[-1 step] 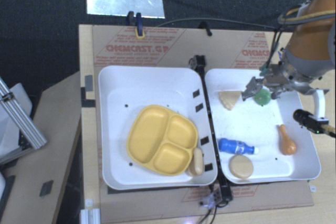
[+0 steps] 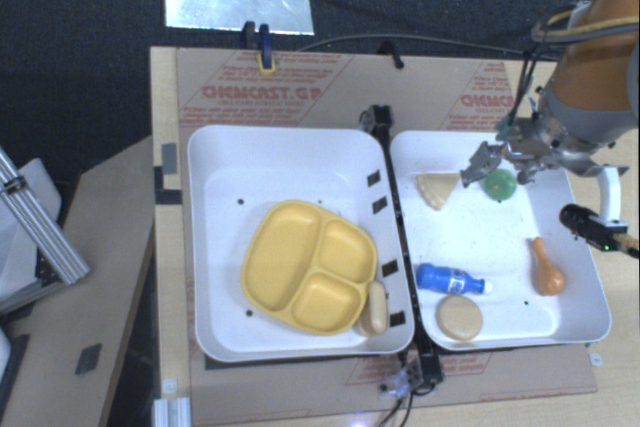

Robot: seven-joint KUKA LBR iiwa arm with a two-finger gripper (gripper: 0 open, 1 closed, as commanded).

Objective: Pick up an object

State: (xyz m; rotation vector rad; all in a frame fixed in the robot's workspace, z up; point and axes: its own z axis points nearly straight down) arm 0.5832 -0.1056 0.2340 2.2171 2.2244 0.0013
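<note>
Green ball [image 2: 499,184] sits in the right bin [image 2: 580,315], near its far wall, just right of a cream wedge [image 2: 435,190]. Gripper [image 2: 497,165] hangs directly over the ball; finger spread cannot be made out, nor any grasp. Nearer than the ball: orange drumstick-shaped toy [image 2: 546,267], blue bottle [image 2: 447,280], tan disc [image 2: 459,318].

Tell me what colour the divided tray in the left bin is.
Yellow. The divided tray shows plainly in the camera view, lying in the left bin.
</note>
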